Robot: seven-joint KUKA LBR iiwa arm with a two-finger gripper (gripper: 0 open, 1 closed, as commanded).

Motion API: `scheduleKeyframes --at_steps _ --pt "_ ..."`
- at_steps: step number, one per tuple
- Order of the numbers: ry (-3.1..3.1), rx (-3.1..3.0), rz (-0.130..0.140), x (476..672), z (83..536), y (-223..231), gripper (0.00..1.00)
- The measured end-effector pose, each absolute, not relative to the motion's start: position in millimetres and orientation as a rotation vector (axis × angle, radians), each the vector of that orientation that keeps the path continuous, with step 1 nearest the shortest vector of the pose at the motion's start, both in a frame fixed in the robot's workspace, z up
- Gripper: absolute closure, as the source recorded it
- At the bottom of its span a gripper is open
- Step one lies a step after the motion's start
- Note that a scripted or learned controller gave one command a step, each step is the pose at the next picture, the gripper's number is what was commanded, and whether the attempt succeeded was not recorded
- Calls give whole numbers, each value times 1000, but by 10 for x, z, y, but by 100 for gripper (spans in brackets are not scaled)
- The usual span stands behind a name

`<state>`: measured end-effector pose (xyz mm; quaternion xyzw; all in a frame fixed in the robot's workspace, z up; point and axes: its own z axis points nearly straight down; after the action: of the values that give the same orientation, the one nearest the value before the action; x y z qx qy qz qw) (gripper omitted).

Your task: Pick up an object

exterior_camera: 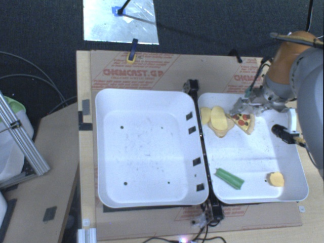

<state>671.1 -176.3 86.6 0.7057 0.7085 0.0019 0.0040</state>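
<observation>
green toy bean pod (229,178) and small yellow piece (276,178) sit untouched up front | gripper (242,111) is down at the toy pizza slice (245,122), can't tell its state | your pick's not done, nothing lifted

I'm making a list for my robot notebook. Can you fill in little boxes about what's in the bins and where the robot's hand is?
left bin: white, no toys in it
right bin: holds all the toys
pizza slice: near the far side, right under the gripper
yellow toys: beside the pizza slice, by the divider
green stick: near the front
yellow ball: front right corner
gripper: low over the pizza slice
</observation>
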Motion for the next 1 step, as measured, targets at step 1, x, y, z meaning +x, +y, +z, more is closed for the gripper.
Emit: scheduleKeyframes --at_steps 1 --pt "2217 2236 -10 5266 838 -2105 0"
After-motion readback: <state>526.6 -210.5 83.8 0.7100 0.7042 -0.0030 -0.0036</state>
